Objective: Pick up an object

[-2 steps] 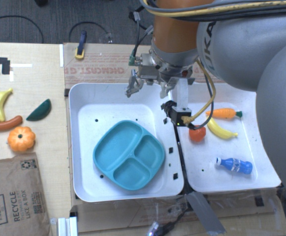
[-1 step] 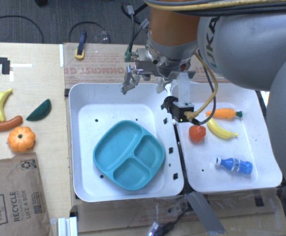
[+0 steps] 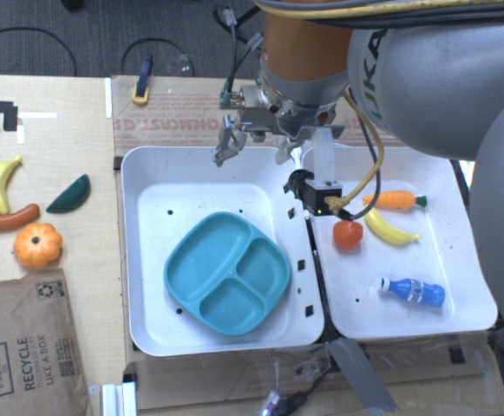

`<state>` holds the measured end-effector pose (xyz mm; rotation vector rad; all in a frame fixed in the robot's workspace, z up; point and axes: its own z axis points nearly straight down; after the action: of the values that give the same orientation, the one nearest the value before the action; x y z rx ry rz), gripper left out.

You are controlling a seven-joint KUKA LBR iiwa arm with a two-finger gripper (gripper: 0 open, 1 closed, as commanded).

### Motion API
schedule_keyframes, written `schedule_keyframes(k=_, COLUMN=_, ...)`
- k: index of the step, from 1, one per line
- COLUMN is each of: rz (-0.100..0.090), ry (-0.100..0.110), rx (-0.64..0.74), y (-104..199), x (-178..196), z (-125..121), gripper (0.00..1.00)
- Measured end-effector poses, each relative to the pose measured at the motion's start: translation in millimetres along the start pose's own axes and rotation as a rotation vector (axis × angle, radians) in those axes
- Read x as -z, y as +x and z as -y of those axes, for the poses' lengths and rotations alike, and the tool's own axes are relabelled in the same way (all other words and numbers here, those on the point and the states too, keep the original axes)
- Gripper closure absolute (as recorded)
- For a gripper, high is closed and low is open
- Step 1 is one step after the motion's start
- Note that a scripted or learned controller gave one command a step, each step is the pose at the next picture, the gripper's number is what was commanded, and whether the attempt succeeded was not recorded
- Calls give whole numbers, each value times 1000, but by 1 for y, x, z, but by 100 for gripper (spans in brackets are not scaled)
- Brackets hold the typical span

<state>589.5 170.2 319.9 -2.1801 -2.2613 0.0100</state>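
A wood-grain counter (image 3: 61, 128) carries two shallow white bins side by side, with dark carpet and loose black cables at the top of the view behind it. A flattened cardboard sheet under the bins bears red lettering, partly hidden and not fully legible. At the lower left a brown paper bag (image 3: 26, 345) is printed with "RECYCLE LIKE A BOSS", a recycling symbol and a barcode. The grey arm (image 3: 442, 68) shows part of the KUKA name beside its orange band.

On the counter left of the bins lie a banana (image 3: 2, 185), a dark green curved piece (image 3: 69, 194), a sausage (image 3: 9, 218) and a small orange pumpkin (image 3: 37, 244). A yellow-and-blue clamp (image 3: 142, 83) sits near the counter's back edge.

The left bin (image 3: 134, 258) holds a turquoise divided plate (image 3: 227, 272) with three compartments, lying tilted to the bin's edges. The right bin (image 3: 460, 319) holds a carrot (image 3: 392, 201), a second banana (image 3: 390, 229) just below it, a red tomato (image 3: 348, 234) touching that banana's left end, and a blue bottle (image 3: 415, 291) lying on its side nearer the front.

The end effector (image 3: 260, 150) hangs over the back rim of the left bin, its two fingers apart with nothing between them, well apart from the items in the right bin.
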Motion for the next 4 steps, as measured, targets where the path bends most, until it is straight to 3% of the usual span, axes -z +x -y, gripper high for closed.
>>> schedule_keyframes(k=1, rz=0, ry=2, rx=-107, y=46, x=-199, z=28, gripper=0)
schedule_keyframes(k=2, rz=0, ry=-1, rx=62, y=0, x=-56, z=-20, gripper=0)
schedule_keyframes(k=3, rz=0, ry=0, rx=-4, y=-3, x=-37, z=-19, gripper=0)
schedule_keyframes(k=4, rz=5, ry=5, rx=-4, y=-4, x=-32, z=-20, gripper=100)
